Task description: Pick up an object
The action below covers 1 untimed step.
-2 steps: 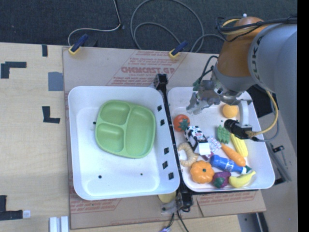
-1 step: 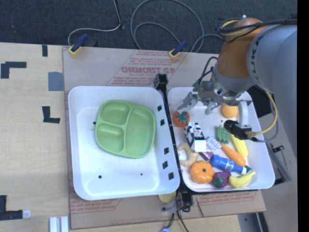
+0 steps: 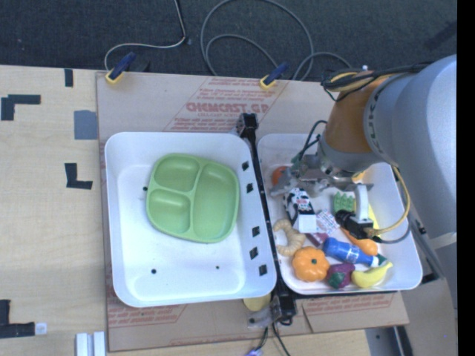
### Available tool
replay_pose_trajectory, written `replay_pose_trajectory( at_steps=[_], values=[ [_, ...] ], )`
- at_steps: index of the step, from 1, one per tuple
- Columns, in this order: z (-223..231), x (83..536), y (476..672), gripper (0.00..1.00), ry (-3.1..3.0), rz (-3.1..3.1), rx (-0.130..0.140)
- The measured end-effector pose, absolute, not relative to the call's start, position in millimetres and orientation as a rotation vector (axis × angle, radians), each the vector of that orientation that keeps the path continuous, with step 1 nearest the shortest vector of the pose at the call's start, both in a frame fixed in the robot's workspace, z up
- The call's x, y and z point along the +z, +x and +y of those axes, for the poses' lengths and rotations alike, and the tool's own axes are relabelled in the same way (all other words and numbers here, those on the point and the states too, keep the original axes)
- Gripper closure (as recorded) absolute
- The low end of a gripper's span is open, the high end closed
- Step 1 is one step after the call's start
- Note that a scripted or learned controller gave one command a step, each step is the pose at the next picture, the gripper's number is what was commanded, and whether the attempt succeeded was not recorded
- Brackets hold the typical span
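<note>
- While the grey arm (image 3: 415,124) is reaching in from the right of the frame, its hand (image 3: 308,175) is hanging low over the upper left part of the right bin (image 3: 404,269).
- From this angle I cannot tell whether the hand is released or clenched, or whether it is grasping anything.
- Just below the hand, a small black-and-white toy (image 3: 300,201) is lying very close to it. I cannot say whether the two are touching.
- A red-orange piece (image 3: 278,175) is peeking out at the hand's left, near the bin's left wall.
- Further down the frame, a beige knotted piece (image 3: 288,234) is sitting by that same wall, and an orange pumpkin (image 3: 310,264) is resting against its lower edge.
- A blue bottle (image 3: 347,251) is lying on its side just right of the pumpkin, with an orange carrot (image 3: 361,237) running along above it.
- A purple piece (image 3: 340,275) and a yellow banana (image 3: 371,275) are crowding the bin's bottom wall.
- A green block (image 3: 343,201) is sitting right of the black-and-white toy, and a white card (image 3: 324,221) is lying between them, slightly lower.
- Over in the left bin (image 3: 119,199), a green divided plate (image 3: 194,197) is lying flat in the upper middle.
- Both bins are sitting side by side on a cardboard sheet (image 3: 215,106) on the pale desk (image 3: 44,199).
</note>
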State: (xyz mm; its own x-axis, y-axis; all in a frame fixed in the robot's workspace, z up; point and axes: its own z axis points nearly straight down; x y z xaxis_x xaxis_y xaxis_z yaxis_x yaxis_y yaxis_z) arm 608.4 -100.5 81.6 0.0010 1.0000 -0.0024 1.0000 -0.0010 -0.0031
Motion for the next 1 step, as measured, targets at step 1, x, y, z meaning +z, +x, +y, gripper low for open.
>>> replay_pose_trajectory(
  at_steps=[1],
  values=[
    [-95.3,85.3,642.2,0.00,-2.220,-2.224,-0.001]
  ],
)
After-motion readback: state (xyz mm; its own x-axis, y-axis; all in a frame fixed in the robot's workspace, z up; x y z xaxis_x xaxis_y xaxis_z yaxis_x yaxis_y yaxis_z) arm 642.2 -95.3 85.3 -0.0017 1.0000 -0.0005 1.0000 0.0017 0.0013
